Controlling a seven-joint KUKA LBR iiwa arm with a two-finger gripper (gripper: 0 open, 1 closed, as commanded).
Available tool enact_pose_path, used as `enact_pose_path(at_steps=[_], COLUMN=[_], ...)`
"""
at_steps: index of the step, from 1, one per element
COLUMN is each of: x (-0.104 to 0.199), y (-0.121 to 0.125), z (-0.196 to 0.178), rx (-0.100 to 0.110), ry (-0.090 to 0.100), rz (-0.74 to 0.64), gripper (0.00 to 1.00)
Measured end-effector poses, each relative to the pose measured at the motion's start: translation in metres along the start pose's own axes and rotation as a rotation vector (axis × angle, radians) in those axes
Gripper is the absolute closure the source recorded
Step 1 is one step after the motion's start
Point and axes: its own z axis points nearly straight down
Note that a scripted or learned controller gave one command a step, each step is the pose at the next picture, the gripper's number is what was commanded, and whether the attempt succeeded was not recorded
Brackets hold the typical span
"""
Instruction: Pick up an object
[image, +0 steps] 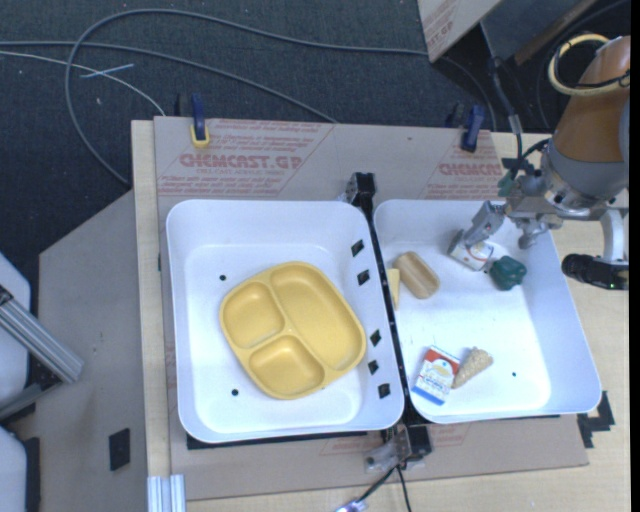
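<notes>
Camera view is showing the gripper (497, 237) hanging low over the far part of the right bin (560, 330). Whether its jaws are apart or together cannot be told from this angle, and nothing can be seen between them. A small white and red item (475, 255) is lying directly under the fingertips, possibly touching them. A green block (508, 272) is sitting just beside the gripper, toward the near right. A tan bread roll (418, 276) is lying to the left, near the divider, with its long axis running slantwise from far left to near right. Well apart, at the near edge, a small carton (436, 374) and a cone-shaped piece (473, 365) are lying side by side. The nearest candidates are judged to be the white item and the green block.

The arm (590, 130) is reaching in from the far right, its orange band above the wrist, the wrist pointing down and leftward.

The left bin (190, 300) is holding a yellow tray (290, 328).
</notes>
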Motion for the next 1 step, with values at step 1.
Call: enact_pose_path(at_steps=[1], x=[0.0003], y=[0.0031], z=[-0.0084], rx=[-0.015], ry=[-0.003], rz=[-0.003], gripper=[0.0])
